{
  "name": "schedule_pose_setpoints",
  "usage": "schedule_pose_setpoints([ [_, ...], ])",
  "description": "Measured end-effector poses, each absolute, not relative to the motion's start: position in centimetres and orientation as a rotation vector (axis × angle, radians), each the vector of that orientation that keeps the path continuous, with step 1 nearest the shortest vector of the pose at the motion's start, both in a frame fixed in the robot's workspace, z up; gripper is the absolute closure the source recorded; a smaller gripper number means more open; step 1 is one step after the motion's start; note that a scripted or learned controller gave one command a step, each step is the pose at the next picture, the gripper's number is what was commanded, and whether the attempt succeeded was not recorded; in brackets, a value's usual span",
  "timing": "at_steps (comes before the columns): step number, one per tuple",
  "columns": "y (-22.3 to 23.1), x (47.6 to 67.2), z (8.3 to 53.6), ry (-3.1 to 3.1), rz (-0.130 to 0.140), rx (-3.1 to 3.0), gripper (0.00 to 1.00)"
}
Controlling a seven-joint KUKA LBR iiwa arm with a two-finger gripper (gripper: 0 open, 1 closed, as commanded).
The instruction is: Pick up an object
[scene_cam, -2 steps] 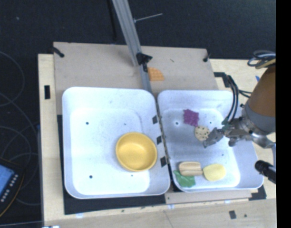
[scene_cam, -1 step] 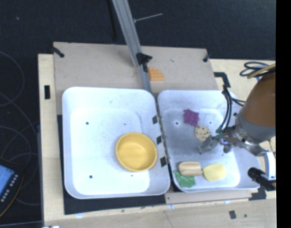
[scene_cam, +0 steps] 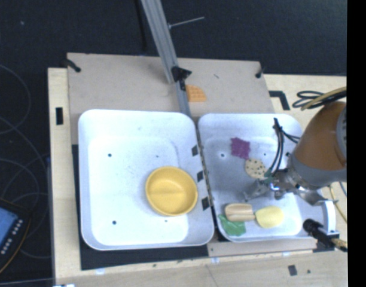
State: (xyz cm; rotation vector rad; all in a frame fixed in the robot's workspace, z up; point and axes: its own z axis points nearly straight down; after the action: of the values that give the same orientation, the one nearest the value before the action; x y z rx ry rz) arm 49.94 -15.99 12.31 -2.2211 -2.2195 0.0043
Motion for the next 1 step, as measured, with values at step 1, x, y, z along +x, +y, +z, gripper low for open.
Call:
schedule_pose_setpoints([
  [1,-16.09,50.18,13.66,-2.218,-0.004,-2.232,1.00],
])
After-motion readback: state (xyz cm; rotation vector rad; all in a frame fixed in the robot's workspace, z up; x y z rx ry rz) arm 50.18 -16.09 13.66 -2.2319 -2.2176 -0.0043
